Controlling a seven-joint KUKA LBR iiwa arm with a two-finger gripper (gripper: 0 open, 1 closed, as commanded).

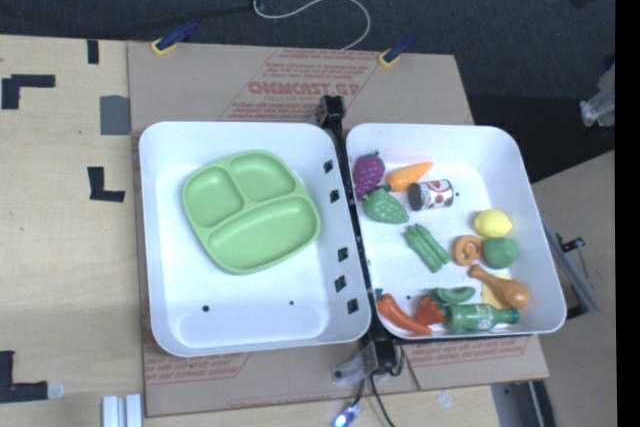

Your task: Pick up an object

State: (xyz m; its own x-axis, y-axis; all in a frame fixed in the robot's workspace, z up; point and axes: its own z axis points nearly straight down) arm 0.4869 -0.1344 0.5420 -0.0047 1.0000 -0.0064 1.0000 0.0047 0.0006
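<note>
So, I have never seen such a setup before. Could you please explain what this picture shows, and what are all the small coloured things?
One camera, fixed above a bench, looks down at a slant. The bench bears two shallow white bins side by side, on cardboard. The left bin holds a green tray with three compartments. The right bin holds toy food: purple grapes, a carrot, a small can, a lemon, green beans, a drumstick, a green bottle and more. A robot arm works here from the right, picking up objects. At the right edge a pale part may belong to it; I cannot tell.
</note>
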